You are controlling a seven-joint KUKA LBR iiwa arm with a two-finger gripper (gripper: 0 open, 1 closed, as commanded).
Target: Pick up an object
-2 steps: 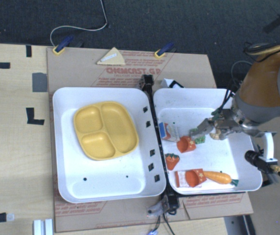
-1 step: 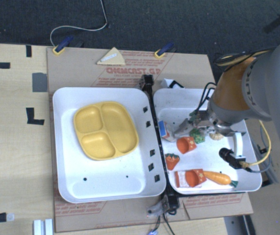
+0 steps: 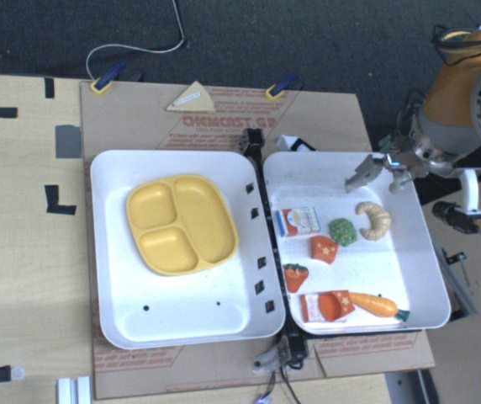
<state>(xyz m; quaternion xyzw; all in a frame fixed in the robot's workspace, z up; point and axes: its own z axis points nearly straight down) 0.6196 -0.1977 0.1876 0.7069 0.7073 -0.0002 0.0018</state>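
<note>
Nothing is picked up yet: the gripper point(image 3: 381, 175) hangs with jaws spread and empty over the right bin point(image 3: 417, 259), just above the croissant point(image 3: 374, 220), the nearest toy.

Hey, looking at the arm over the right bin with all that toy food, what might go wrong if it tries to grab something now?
The gripper, jaws spread, hangs near the right bin's far rim, so a descent could clip it. The croissant lies right beside the broccoli, so the jaws may nudge or catch both. The carrot overlaps a red piece near the front wall, leaving little room.
</note>
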